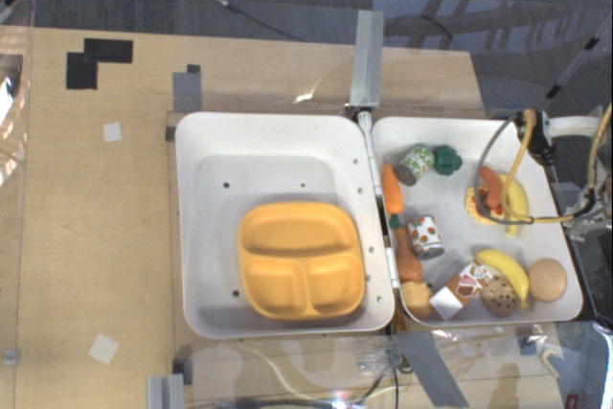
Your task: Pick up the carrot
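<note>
Arm [578, 124] enters at right edge of frame, only short pale rounded section visible, lying roughly level, pointing left. Dark fitting [538, 139] at its left end. Yellow cable [518, 170] drops from fitting, slanting down-left. Thin grey cable [489, 160] loops out left of fitting, curves down, then runs back right toward frame edge. Below pale section, blurred grey metallic piece [591, 206] at right edge; cannot tell which part of arm it is. Wrist pose not readable.

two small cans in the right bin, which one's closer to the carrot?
The white can with red print, just right of the carrot's lower end. The greenish can lies higher, beside the green broccoli piece.
</note>
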Robot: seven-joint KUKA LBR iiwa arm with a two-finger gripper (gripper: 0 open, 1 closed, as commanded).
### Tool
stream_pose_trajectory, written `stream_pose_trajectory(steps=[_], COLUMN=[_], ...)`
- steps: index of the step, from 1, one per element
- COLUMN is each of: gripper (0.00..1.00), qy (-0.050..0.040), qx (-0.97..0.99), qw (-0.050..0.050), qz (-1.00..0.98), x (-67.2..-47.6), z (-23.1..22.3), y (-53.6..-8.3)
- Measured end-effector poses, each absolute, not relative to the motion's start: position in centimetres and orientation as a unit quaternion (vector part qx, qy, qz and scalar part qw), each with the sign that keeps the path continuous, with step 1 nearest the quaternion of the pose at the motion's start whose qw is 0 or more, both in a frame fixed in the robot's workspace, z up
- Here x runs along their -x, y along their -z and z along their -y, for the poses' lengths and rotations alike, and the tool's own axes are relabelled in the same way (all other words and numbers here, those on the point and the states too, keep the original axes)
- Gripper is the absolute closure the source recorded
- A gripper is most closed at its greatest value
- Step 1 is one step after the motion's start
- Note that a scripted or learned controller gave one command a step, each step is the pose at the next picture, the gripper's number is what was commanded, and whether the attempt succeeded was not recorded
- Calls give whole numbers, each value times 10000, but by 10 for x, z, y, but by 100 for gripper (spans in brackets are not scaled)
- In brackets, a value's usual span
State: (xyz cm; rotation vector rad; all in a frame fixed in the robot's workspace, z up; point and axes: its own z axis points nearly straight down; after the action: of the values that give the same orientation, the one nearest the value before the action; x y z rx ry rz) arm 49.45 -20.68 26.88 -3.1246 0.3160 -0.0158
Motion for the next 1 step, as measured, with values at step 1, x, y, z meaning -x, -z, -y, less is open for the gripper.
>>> stream_pose_trajectory(steps=[1], gripper=[100], qy=[-4], qx=[9952], qw=[30], qz=[-978], x=[-525], z=[204], y=[-200])
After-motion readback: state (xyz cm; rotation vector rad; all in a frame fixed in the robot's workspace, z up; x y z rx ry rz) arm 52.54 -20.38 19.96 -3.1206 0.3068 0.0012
